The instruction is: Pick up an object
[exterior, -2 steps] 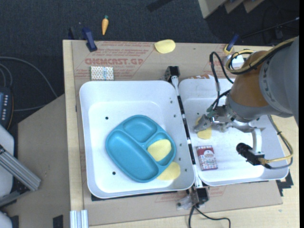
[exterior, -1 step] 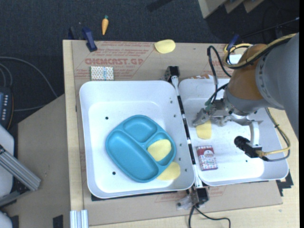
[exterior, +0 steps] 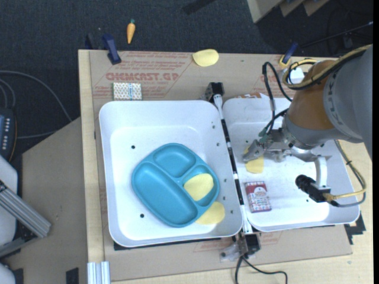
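Observation:
In the right bin [exterior: 284,215] my gripper [exterior: 256,151] hangs low over the left part of the floor, its tip right at the upper edge of a small yellow piece [exterior: 255,166]. A red and white packet [exterior: 257,196] lies flat a little nearer the front, apart from the gripper. The left bin [exterior: 118,123] holds a blue divided plate [exterior: 169,185] with a yellow lemon-like object [exterior: 199,185] in one compartment. Another yellow piece [exterior: 211,214] lies against the plate's front right edge.
The grey arm with its orange band [exterior: 314,108] covers the right bin's back right part, with cables trailing around it. On the bench behind the bins lie a yellow object [exterior: 205,57], a patterned packet [exterior: 127,90] and a blue clip [exterior: 110,49].

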Controlling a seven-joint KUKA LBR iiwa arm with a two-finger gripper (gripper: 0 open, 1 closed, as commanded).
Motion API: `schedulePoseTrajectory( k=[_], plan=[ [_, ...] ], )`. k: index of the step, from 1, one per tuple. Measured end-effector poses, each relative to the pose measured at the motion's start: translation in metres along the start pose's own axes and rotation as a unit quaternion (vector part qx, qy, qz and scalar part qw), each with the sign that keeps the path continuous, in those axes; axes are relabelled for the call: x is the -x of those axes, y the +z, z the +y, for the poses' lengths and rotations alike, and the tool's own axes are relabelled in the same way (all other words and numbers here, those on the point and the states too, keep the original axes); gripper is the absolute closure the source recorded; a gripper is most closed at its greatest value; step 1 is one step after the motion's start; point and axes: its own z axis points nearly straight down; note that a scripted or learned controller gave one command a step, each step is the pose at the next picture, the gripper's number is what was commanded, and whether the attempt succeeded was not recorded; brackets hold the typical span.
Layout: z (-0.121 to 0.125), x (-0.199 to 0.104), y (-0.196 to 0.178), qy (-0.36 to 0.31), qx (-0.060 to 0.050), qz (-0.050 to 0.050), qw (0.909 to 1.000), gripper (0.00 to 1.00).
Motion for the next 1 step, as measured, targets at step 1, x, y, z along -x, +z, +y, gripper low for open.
schedulePoseTrajectory(
  k=[1],
  plan=[
    [0.0027,0.0022,0.0001,0.0,0.001,0.0,1.0,0.0]
  ],
)
